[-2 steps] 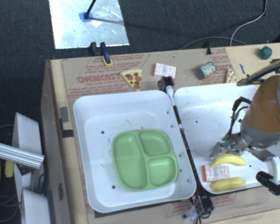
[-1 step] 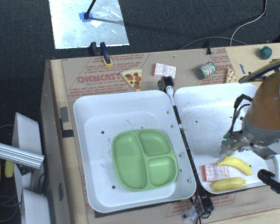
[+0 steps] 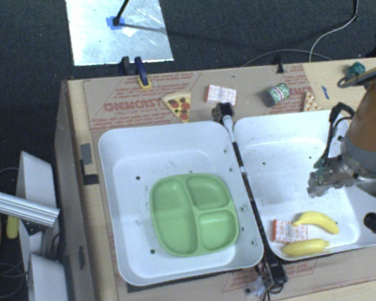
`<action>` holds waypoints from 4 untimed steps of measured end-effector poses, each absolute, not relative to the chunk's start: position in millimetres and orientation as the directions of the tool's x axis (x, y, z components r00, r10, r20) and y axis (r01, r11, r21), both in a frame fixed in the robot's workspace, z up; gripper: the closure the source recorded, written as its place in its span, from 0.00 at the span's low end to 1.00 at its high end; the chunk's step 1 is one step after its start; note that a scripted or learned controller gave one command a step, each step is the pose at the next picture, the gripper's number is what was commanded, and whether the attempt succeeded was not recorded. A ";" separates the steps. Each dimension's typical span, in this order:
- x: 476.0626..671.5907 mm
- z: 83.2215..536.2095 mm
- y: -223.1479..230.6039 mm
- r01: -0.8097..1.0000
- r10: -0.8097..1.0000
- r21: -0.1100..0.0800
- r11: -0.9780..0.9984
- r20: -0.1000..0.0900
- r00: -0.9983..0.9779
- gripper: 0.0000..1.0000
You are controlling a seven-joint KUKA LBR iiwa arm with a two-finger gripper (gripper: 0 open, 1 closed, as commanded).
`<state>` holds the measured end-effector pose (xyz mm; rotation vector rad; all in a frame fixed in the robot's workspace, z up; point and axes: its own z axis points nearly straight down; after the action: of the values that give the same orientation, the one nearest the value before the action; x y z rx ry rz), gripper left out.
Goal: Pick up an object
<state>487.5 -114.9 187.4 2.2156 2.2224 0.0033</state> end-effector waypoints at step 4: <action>485.8 99.2 -158.3 1.000 1.000 -0.002 0.001 0.001 -0.001 0.00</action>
<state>485.8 -158.3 99.2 2.2213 2.2243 -0.0010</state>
